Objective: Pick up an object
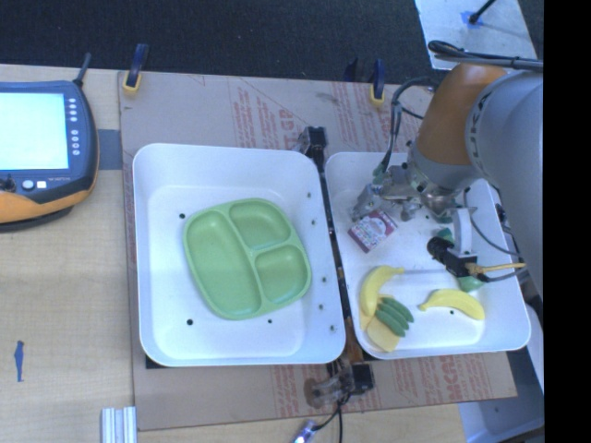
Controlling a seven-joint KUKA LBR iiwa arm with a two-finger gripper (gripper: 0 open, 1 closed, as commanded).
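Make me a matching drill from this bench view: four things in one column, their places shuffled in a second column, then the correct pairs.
Things:
1. green divided plate
2. pink packet
3. lone banana
4. handheld screen unit

Places:
A. on the bench, at the view's left edge, outside both bins
B. in the left bin
C. in the right bin, near its front right corner
D. in the right bin, just under the gripper

Pairs: 1-B, 2-D, 3-C, 4-A
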